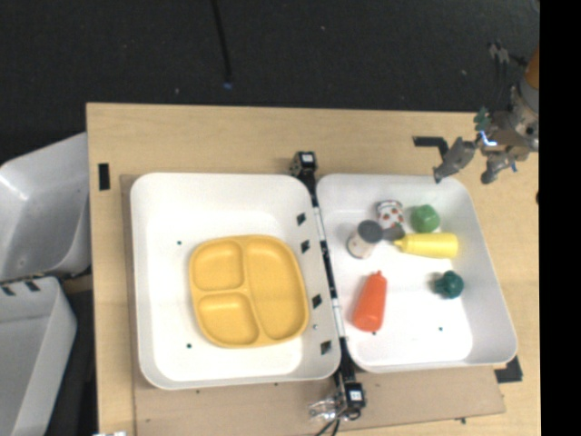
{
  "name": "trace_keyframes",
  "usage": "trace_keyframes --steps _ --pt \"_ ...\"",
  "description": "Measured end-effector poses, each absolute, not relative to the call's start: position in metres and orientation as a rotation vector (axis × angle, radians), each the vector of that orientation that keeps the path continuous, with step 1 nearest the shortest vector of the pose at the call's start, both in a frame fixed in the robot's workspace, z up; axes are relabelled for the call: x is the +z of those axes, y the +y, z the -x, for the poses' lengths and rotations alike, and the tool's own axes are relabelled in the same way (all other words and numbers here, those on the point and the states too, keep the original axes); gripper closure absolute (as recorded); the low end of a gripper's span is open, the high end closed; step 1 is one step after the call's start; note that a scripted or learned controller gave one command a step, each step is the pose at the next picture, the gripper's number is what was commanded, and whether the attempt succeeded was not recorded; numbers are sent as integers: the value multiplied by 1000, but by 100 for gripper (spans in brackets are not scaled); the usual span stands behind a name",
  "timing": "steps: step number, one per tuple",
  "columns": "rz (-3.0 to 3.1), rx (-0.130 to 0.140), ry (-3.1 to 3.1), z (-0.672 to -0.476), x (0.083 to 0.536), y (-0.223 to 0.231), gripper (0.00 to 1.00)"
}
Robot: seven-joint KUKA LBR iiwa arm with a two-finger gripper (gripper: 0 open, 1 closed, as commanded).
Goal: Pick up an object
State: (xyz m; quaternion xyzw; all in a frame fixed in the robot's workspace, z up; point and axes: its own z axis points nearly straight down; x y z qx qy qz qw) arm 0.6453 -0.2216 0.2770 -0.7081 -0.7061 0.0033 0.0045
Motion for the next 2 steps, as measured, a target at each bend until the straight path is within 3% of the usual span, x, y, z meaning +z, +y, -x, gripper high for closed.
trace_keyframes --steps 1,2 --pt "2222 0 -2224 -647 286 -221 0" --pt "2221 6 -2221 -653 225 -225 0"
